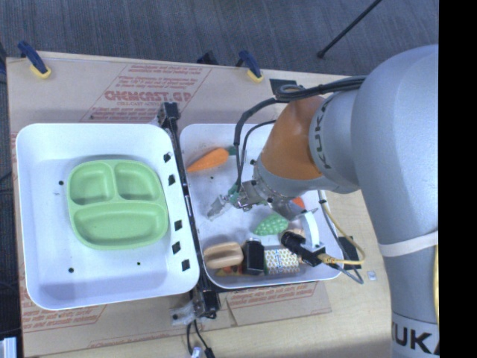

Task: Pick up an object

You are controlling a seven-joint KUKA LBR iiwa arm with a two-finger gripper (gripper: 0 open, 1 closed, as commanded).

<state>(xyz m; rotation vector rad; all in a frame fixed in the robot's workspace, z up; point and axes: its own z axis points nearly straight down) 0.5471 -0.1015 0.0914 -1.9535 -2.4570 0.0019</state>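
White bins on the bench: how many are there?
2. The left bin holds a green divided plate. The right bin holds the carrot and other toys, and the arm covers part of it.

Red print "CHEMCAST GP" stood on the brown cardboard sheet point(153, 88) nr bench's far edge; black "KUKA" lettering ran along the grey robot arm point(395, 125).
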